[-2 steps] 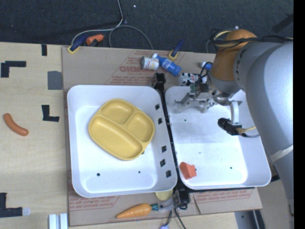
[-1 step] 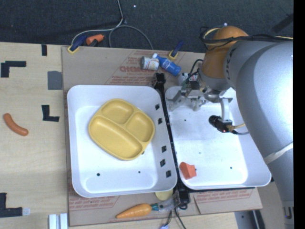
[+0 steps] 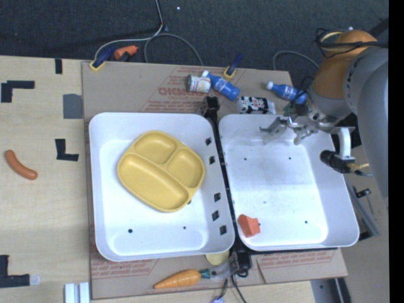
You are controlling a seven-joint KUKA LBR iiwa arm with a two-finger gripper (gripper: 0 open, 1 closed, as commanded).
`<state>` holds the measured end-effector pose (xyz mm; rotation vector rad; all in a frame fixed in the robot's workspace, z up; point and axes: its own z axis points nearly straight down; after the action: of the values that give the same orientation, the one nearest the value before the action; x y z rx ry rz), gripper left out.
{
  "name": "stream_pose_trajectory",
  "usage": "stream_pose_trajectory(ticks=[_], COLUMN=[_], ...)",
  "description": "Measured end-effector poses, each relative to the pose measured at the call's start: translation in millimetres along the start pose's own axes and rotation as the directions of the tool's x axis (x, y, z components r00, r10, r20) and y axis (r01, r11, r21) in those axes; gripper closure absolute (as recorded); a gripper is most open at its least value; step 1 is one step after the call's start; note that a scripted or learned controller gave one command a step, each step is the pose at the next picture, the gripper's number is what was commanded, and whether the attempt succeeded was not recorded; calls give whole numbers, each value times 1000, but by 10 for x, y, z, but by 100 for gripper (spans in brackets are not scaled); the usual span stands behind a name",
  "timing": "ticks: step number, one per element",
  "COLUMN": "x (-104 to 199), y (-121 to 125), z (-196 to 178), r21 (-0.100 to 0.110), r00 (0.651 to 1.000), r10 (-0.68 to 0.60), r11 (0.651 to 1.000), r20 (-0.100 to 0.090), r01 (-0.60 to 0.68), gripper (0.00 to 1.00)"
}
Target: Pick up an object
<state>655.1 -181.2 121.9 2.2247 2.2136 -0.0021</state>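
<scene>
Open white floor spreads below and left of the gripper (image 3: 287,131), poised at the far rim of the right bin (image 3: 328,232); the lone obstacle there, an orange block (image 3: 249,225), sits well away in the near-left corner. Further left, past the black-clipped divider (image 3: 218,169), a yellow divided plate (image 3: 161,169) takes up the middle of the left bin (image 3: 104,232), leaving a bare margin around it. Just behind the gripper, blue-and-white bottles (image 3: 218,84) crowd the cardboard

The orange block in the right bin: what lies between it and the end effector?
In the camera view, bare white bin floor lies between the orange block and the end effector.
</scene>
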Motion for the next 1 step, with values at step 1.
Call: stream_pose_trajectory(ticks=[1], x=[340], y=[-1044], z=[361], r21=[-2], r00=[1000], r10=[-5], r11=[1000], r20=[-1], r01=[5], gripper=[0])
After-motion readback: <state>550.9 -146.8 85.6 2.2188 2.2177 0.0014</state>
